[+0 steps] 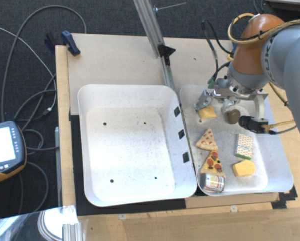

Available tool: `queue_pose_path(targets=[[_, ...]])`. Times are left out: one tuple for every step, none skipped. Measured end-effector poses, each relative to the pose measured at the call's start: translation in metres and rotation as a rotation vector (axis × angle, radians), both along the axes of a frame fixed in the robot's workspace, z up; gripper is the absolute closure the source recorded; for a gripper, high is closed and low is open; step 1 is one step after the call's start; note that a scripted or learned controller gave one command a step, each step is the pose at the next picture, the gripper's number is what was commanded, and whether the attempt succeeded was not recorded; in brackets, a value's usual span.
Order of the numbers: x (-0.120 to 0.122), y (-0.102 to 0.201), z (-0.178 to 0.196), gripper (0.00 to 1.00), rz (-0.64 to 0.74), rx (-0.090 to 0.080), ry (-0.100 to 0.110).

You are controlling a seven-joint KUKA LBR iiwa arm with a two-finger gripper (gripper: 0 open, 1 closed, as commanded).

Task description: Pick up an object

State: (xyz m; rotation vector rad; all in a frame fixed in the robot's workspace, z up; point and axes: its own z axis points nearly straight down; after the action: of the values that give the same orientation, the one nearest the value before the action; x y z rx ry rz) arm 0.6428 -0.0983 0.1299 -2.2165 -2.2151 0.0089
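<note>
My gripper point(205, 102) hangs low over the far left corner of the right bin point(276, 170). A small yellow block point(207, 114) lies right under its tip, touching or nearly so; I cannot tell whether it is held. A small brown round piece point(233, 116) sits just to the right of it. Nearer the front lie two pizza slices point(206, 140) point(212, 161), a patterned rectangular wafer point(245, 145), a yellow cheese wedge point(244, 168) and a small tin can point(213, 183) on its side.
The left bin point(90, 97) stands beside the right one, with black clips along the shared wall. A metal pole point(150, 21) slants across the back of the bench. Cables and a handheld pendant point(4, 149) lie on the floor at the left.
</note>
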Motion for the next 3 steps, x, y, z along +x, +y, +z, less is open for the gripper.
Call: queue_pose_path(targets=[[-0.001, 0.001, -0.040, 0.00, 0.001, 0.000, -0.002], [0.002, 0.001, -0.025, 1.00, 0.001, -0.001, -0.011], [-0.006, -0.001, 0.034, 1.00, 0.000, -0.003, -0.017]])
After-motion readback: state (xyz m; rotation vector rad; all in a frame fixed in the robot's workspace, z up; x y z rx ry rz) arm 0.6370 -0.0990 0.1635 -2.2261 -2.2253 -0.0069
